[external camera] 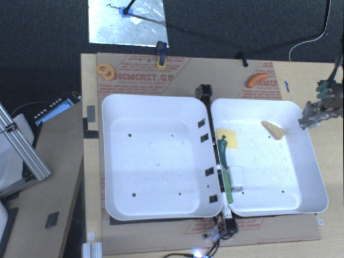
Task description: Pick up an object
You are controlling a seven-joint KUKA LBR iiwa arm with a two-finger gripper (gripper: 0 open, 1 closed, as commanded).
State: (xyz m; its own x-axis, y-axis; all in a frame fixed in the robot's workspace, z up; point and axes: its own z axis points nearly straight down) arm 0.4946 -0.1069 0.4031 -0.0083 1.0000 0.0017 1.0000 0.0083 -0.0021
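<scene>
The right white bin holds a tan wedge-shaped piece near its far right corner. A flat yellow square lies near its left wall. Along that wall runs a long green stick-like object, and a small pale clear item sits beside it. My gripper hangs over the right bin's far right rim, just to the right of the tan wedge and apart from it. Nothing shows in its grasp. The left white bin shows bare floor.
On the cardboard behind the bins lie an orange sausage-shaped toy, an orange ring and a yellow and blue clamp. A shiny foil sheet lies further back. A metal rail stands at the left.
</scene>
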